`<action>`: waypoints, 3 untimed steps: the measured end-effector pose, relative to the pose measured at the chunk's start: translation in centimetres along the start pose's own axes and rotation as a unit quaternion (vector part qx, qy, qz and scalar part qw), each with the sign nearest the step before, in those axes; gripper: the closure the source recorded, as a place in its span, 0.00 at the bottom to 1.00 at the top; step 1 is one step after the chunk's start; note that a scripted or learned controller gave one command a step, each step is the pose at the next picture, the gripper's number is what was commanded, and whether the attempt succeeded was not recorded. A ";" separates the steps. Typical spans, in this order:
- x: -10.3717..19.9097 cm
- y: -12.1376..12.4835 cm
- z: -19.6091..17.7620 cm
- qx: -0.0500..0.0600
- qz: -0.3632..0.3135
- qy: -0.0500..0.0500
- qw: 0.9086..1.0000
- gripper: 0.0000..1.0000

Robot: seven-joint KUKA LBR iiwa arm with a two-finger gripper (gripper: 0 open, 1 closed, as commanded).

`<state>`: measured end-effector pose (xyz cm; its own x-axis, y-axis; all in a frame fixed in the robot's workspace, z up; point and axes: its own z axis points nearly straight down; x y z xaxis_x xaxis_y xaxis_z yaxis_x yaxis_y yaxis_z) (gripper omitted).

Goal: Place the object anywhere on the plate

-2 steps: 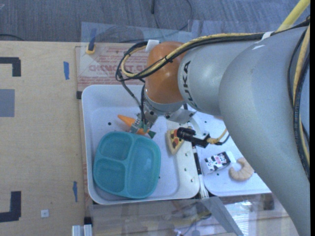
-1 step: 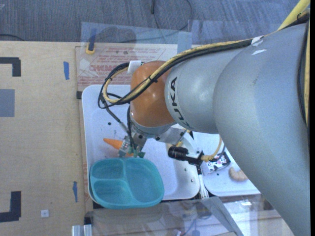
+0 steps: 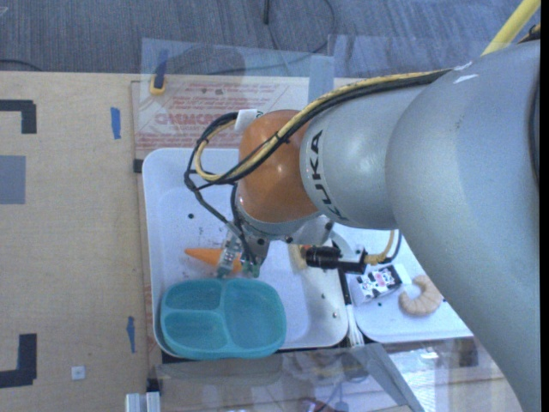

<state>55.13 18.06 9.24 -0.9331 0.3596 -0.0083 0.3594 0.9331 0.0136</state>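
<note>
Two shallow white bins sit side by side on the bench. Nearest the camera, at the bottom of the left bin (image 3: 159,230), lies a teal plate (image 3: 223,318) with three compartments, one long section on the right and two smaller ones on the left. All three compartments appear bare.

Just above the plate's upper rim, an orange carrot-shaped object (image 3: 202,256) rests on the bin floor, its pointed end directed left. It lies outside the plate, near the rim; contact between the two cannot be confirmed.

The gripper (image 3: 238,263) hangs directly over the right end of the object, just above the plate's upper edge. Whether the pincer is open, closed or gripping cannot be determined: the wrist hides it.

In the right bin (image 3: 386,329), a pale croissant-shaped item (image 3: 421,295) lies near a small black-and-white tag (image 3: 379,280).

Farther back, the orange band (image 3: 270,174) and the grey arm (image 3: 429,153) cover most of both bins, with yellow and black cables (image 3: 210,157) looping at the wrist.
</note>
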 end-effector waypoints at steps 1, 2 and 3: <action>-0.4 -0.5 0.0 -0.001 -0.097 -0.003 0.995 1.00; 0.7 -4.2 -6.1 0.004 -0.232 0.003 0.973 1.00; 0.7 -4.2 -6.1 0.004 -0.232 0.003 0.973 0.00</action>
